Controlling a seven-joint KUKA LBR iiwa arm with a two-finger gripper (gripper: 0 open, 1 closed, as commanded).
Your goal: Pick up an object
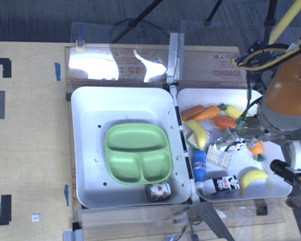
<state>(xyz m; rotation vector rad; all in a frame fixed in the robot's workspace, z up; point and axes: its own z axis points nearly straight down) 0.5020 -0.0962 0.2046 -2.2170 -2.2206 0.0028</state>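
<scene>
I see my gripper [239, 129] low in the right bin [276, 187], over the crowded pile where toy food lies close together, probably because there a blind try has the best chance; whether its jaws are spread or pinching, I cannot tell. The nearest candidate, an orange carrot [206, 114], lies just left of it, long axis pointing up-right.
</scene>
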